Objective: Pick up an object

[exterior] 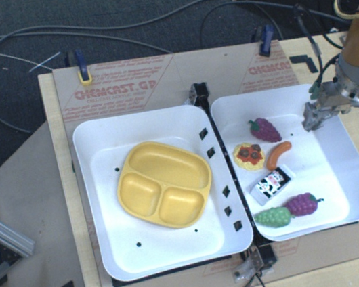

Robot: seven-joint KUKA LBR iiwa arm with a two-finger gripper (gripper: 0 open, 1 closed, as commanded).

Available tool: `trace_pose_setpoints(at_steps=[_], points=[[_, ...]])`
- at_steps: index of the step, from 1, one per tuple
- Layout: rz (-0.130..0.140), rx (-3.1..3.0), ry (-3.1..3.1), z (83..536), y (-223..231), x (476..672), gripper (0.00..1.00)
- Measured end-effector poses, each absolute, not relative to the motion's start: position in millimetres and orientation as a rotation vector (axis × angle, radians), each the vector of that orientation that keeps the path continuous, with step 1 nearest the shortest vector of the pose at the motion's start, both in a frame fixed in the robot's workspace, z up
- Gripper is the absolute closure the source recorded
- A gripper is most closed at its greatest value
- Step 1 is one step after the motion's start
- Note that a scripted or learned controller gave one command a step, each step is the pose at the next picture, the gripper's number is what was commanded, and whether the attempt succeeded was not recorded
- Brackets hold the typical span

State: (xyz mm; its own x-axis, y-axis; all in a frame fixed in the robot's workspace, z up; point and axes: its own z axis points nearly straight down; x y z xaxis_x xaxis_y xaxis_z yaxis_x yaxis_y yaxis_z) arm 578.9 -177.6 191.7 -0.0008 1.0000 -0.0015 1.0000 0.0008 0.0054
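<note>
The right bin (348, 164) holds several toy foods. A dark purple grape bunch (264, 129) lies at its back, with a small pizza slice (248, 155) and an orange sausage (278, 153) just in front. A black-and-white carton (271, 184) lies mid-bin. A green grape bunch (273, 217) and a purple grape bunch (302, 204) rest near the front wall. My gripper (314, 117) hangs over the bin's back right part, to the right of the dark purple grapes, with nothing seen in it.
The left bin (98, 188) holds a yellow divided plate (165, 184). A black divider with clips (219, 166) runs between the bins. Clamps (83, 70) hold the cardboard base at the back. Cables cross the dark floor behind.
</note>
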Motion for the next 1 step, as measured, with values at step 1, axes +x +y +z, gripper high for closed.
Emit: trace_pose_setpoints(at_steps=[1], points=[[0.004,2.218,2.220,210.9,-177.8,579.9,1.00]])
